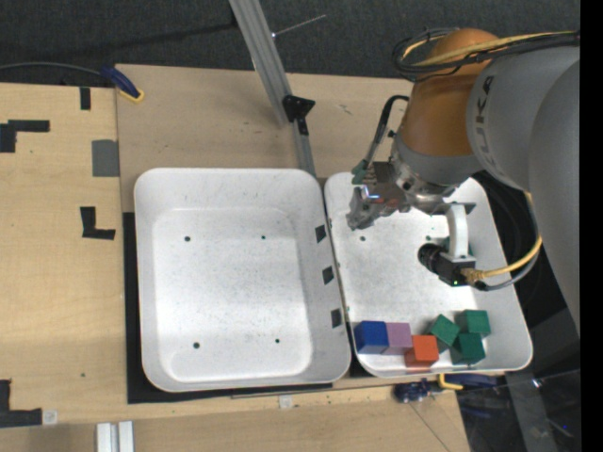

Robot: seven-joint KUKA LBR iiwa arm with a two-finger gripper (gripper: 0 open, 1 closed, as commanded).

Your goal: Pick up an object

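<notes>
The gripper (363,213) hangs over the right bin's (396,262) bare floor towards twelve o'clock with nothing visibly between its jaws, their spread unclear, so this looks like the approach: next, reach towards six o'clock where the blocks (424,339) cluster.

- Two shallow white bins: the left bin (151,252) and the right bin (513,332), side by side on the bench
- One blue block (372,335) in the right bin
- One purple block (399,335) just beside the blue one
- One orange block (424,348)
- Three green blocks (468,347), clustered by the orange one near the right bin's front corner
- Six blocks altogether, all in the right bin
- One arm with one gripper (361,213)
</notes>
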